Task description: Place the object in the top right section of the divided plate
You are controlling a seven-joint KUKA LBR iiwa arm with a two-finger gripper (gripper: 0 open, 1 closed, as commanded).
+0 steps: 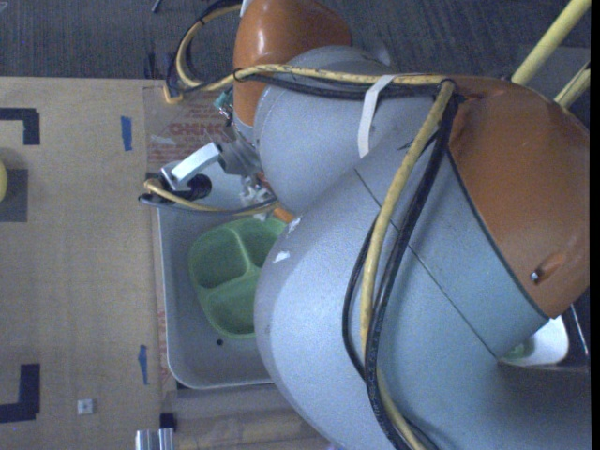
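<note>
Green divided plate is seen lying flat in the white bin, partly covered by the grey arm; its long axis cannot be made out. The object to be placed cannot be identified. Claw state cannot be told. Red lettering on the cardboard above the bin is noted but is too blurred to read. Blue tape marks are seen on the counter.

The desk has a tan, cardboard-like top with black corner marks and bits of blue tape. A shallow white bin sits on it, and a green divided plate lies inside that bin, partly hidden by the arm.
</note>
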